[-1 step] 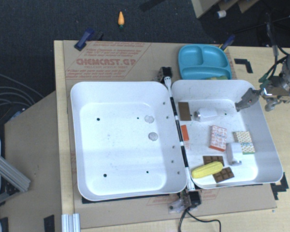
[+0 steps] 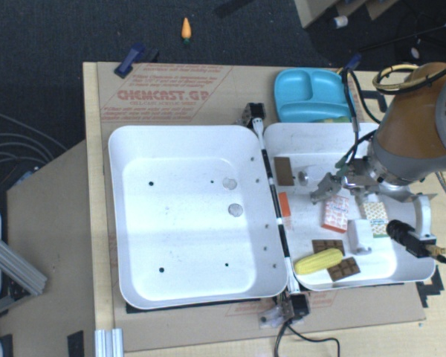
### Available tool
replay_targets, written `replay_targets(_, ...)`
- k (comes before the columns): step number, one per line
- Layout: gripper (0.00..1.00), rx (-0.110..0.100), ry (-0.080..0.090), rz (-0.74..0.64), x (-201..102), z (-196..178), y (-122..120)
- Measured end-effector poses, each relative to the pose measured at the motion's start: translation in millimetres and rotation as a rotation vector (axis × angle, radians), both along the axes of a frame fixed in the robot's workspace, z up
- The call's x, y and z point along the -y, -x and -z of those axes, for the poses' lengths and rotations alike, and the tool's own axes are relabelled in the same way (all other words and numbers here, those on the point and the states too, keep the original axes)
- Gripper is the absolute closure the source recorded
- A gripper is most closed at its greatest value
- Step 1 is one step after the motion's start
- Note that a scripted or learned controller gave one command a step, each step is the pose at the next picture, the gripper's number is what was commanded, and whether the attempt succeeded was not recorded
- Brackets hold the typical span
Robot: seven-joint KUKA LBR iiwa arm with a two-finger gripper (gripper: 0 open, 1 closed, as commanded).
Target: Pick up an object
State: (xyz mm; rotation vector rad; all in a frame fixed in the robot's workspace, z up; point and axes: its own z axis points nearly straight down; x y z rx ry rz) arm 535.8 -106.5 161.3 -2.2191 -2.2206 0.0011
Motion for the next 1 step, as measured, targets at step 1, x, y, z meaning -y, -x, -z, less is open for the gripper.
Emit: replay_targets(1, 0.0, 0.009, 0.003, 0.001, -0.2, 73.1, -27.8)
